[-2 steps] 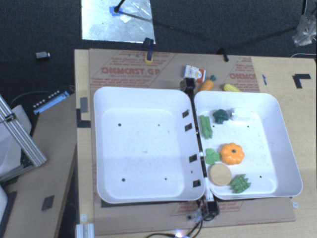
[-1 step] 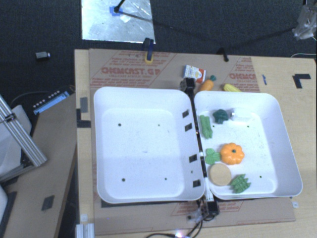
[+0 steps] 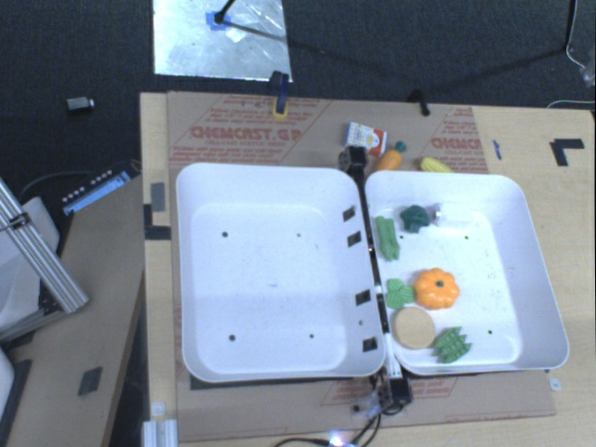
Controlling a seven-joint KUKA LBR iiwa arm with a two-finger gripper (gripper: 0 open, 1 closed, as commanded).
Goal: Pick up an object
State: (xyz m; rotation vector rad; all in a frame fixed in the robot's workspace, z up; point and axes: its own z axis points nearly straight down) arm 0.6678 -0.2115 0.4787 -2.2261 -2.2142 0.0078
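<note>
two shallow white plastic bins sit side by side on a tan cardboard-covered bench, hinged or clipped together along a dark centre seam so they stay level with each other. the left bin has bare floor, which fits a setup where things are lifted from one side to the other.

all the candidates for picking lie in the right bin, bunched toward its 9 o'clock side near the seam. a dark green broccoli-shaped toy lies toward 11 o'clock, with a light green ridged pod-shaped toy just beside it. near the middle sits a round orange plastic pumpkin, a small flat green leaf-shaped piece just at its 9 o'clock. at 7 o'clock a flat round tan disc lies touching or nearly touching a green jagged leafy toy.

outside the bins, at 12 o'clock on the bench, a small orange carrot-like toy and a yellow oblong toy rest loose, likely strays.

i cannot tell the gripper's state. in my judgement the pumpkin, tall and well apart from the walls, is the easiest pick.
</note>
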